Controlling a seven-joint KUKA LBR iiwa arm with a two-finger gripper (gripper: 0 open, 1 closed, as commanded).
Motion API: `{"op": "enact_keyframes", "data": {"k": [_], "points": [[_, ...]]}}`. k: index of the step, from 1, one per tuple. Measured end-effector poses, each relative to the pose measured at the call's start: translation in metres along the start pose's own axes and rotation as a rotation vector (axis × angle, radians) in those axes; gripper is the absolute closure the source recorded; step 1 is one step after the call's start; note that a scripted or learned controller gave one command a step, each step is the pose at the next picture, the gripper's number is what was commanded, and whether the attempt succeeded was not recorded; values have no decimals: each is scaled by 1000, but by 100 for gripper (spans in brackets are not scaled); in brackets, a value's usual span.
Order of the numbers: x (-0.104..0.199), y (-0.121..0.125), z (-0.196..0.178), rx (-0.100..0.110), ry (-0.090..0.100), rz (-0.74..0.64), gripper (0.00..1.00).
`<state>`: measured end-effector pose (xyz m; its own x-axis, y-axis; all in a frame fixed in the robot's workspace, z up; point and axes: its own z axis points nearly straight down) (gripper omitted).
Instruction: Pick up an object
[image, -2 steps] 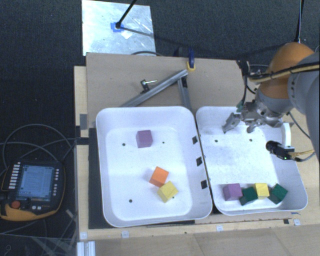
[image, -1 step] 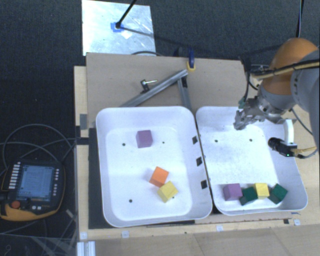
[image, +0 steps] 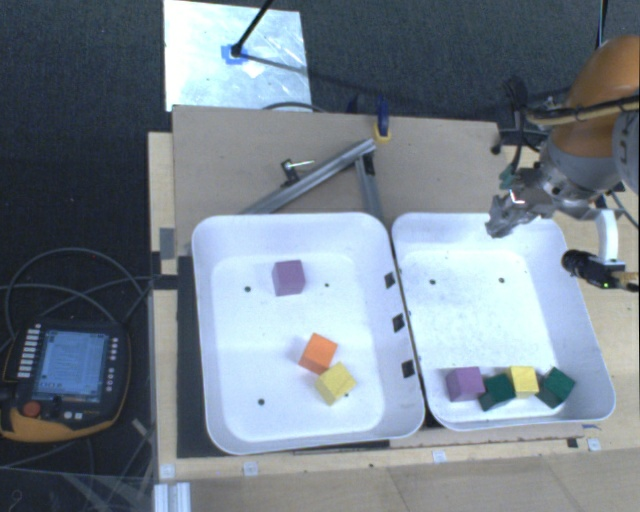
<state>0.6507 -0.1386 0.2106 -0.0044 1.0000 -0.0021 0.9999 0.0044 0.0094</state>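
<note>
My gripper hangs over the far right part of the right bin, near its back rim, with no object beneath it. Along that bin's front edge sit a purple cube, a dark green cube, a yellow cube and another green cube, packed in a row. The left bin holds a purple cube toward the back, an orange cube in the middle and a yellow cube touching it in front.
A metal bar lies on the cardboard behind the left bin. A teach pendant with cables rests on the floor at the left. Black clips line the seam between the bins.
</note>
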Motion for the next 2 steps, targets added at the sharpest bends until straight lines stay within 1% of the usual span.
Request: {"op": "enact_keyframes", "data": {"k": [1, 2], "points": [[0, 2, -26, 4, 1, -1, 100], [56, -4, -16, 9, 4, -6, 100]]}}
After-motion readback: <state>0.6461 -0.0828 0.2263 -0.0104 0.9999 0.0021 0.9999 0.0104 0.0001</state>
